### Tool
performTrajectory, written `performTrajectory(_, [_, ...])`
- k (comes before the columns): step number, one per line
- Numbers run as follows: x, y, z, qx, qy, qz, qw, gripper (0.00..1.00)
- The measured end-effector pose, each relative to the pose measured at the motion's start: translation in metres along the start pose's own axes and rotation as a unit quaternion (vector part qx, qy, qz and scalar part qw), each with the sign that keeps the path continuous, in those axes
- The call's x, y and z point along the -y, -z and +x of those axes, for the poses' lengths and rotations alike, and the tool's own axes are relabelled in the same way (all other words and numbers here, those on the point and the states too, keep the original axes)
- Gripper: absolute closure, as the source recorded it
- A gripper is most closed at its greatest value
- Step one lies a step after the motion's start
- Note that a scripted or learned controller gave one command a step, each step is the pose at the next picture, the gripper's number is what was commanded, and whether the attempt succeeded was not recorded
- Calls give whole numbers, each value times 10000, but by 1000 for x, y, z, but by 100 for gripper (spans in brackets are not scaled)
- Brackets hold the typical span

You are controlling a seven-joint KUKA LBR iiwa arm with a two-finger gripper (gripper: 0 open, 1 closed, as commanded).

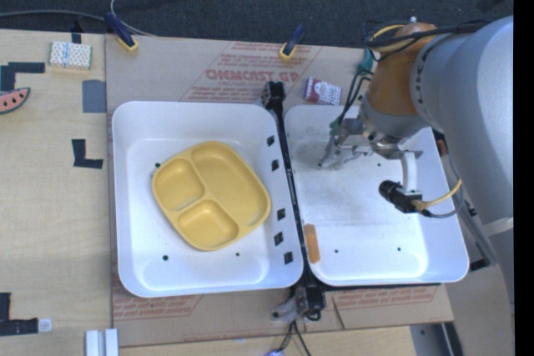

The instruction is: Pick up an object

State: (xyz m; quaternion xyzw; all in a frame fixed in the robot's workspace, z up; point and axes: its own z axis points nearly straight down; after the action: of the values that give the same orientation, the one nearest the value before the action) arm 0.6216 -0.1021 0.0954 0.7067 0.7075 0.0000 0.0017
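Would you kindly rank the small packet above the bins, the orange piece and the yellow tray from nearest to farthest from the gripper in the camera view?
1. Small packet, just above the right bin, nearest the gripper.
2. Orange piece, right bin's lower left.
3. Yellow tray, left bin.

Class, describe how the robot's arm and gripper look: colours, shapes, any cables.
The arm is bulky, rounded and grey, with an orange band above the wrist. Yellow and green cables run along it. The gripper is small, metallic grey, with two thin fingers.
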Motion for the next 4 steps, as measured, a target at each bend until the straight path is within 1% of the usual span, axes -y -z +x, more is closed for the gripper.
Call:
performTrajectory(2, [0, 18, 2, -15, 7, 16, 10000, 100])
performTrajectory(3, [0, 18, 2, -15, 7, 16, 10000, 0])
performTrajectory(4, [0, 27, 3, -23, 13, 21, 10000, 100])
